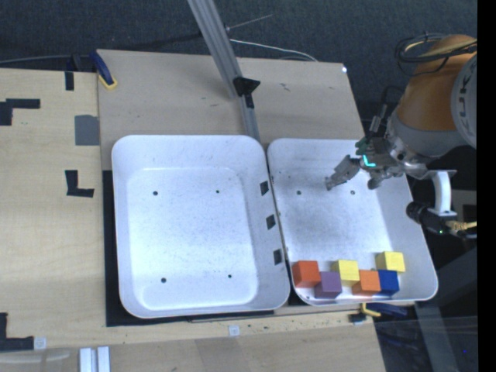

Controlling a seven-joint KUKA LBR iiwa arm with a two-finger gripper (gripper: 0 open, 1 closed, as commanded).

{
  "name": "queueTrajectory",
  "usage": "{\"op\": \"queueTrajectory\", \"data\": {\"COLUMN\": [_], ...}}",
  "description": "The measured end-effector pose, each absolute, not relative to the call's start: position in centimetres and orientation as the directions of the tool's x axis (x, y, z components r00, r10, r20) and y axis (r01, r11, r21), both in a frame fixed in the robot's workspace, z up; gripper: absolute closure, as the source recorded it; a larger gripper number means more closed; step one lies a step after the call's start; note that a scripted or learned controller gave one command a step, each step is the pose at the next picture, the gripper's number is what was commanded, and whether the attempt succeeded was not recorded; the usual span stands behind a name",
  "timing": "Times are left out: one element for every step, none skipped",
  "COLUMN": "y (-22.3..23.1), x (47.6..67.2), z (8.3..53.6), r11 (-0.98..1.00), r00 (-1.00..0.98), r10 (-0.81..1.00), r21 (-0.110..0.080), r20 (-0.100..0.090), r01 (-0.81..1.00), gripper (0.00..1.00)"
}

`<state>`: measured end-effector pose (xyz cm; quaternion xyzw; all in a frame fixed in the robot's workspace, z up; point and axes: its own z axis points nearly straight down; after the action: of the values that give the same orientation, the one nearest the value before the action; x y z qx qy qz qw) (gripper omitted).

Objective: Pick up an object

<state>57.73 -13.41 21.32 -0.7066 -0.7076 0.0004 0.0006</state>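
Overhead, your gripper (349, 173) hung above the upper part of the right bin (325, 208), fingers spread apart and grasping nothing. You had the blocks well apart from it, bunched along that bin's near edge: an orange block (307, 272), purple block (330, 283), yellow block (348, 270), a second orange block (369, 280), blue block (388, 283) and another yellow block (392, 261). Your left bin (190, 223) sat beside it on the bench (46, 231).
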Motion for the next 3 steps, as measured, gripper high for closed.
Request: {"op": "queueTrajectory", "data": {"y": [-9.6,-4.8,-9.1], "x": [57.9,62.2,68.0], "z": [23.7,25.5,13.9], "r11": [0.005,0.008,-0.001], "r00": [-0.005,-0.008,0.001], "r10": [1.0,1.0,1.0], "r21": [0.001,0.003,-0.009], "r20": [0.001,0.001,-0.002], "r01": [1.0,1.0,1.0], "gripper": [0.0,0.0,0.0]}}
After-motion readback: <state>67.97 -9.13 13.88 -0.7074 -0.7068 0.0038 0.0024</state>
